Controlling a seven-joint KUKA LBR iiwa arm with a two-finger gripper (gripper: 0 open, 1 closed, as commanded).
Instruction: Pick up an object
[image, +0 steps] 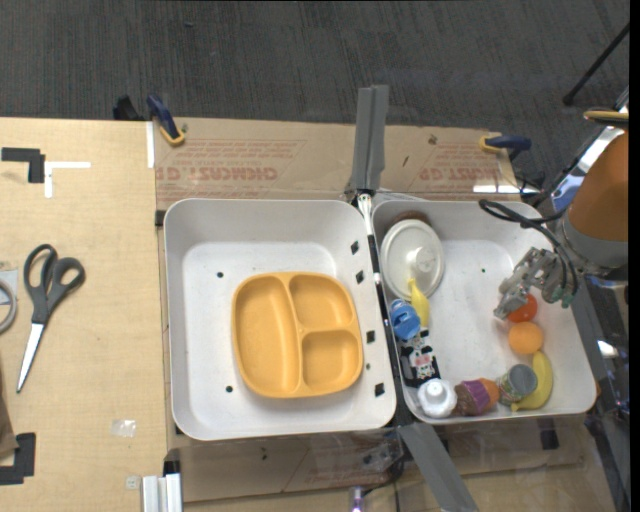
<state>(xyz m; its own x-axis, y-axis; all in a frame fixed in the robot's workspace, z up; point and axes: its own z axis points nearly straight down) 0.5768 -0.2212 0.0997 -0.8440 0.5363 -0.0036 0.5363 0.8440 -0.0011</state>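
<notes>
Camera view: metal hand (516, 297), its state unclear, touches a round red-orange ball (523, 310) in the smooth white bin (470, 250).

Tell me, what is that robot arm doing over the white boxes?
It is trying to pick something up. The gripper is down in the right bin, right at a small red-orange thing, with an orange ball and a banana just below. I cannot tell if it has grabbed anything yet. The left bin holds a yellow divided tray, and scissors lie on the bench.
</notes>
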